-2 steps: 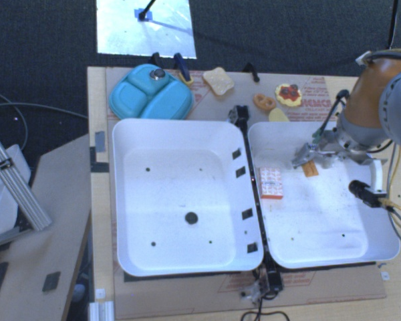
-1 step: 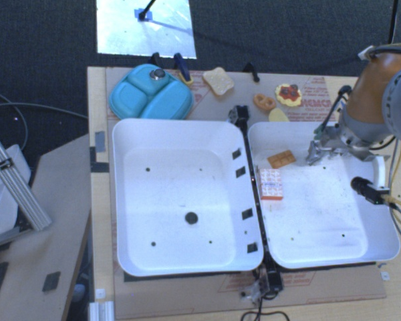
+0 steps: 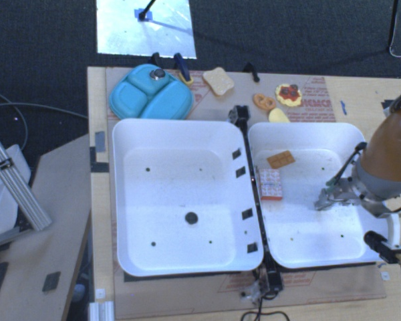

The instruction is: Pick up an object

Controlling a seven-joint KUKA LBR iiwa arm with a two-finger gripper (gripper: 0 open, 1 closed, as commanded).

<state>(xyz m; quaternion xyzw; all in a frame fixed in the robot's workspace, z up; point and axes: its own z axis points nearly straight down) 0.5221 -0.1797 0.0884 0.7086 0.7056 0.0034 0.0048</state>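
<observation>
I see my gripper [image 3: 323, 202] low in the right bin [image 3: 307, 259], nothing between its fingers; can't tell their spread. Red-patterned box [image 3: 271, 184] lies left of it, near but apart, by the bin's left wall. Orange cracker [image 3: 280, 159] sits up-left, farther off. Left bin [image 3: 130, 246] well beyond, small dark disc [image 3: 191, 217] inside.

Grey arm with an orange band reaching in from the right

The two-finger metal claw [image 3: 323, 202] points left and slightly downward at the end of the bent wrist, held low; the orange band sits above it near the frame's edge.
</observation>
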